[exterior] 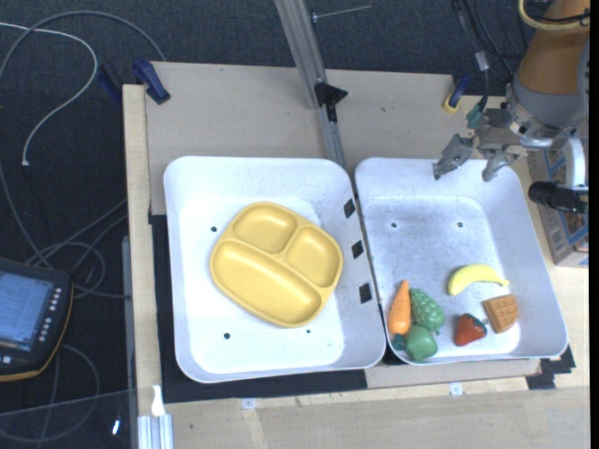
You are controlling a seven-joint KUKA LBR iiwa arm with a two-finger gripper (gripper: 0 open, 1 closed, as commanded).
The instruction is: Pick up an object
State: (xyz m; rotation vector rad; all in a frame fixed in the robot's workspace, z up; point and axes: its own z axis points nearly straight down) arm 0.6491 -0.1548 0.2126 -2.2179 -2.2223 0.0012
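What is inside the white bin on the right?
The right white bin holds toy food near its front edge: an orange carrot, green grapes, a green pepper, a yellow banana, a red strawberry and a brown waffle. Whatever is beneath them is covered.
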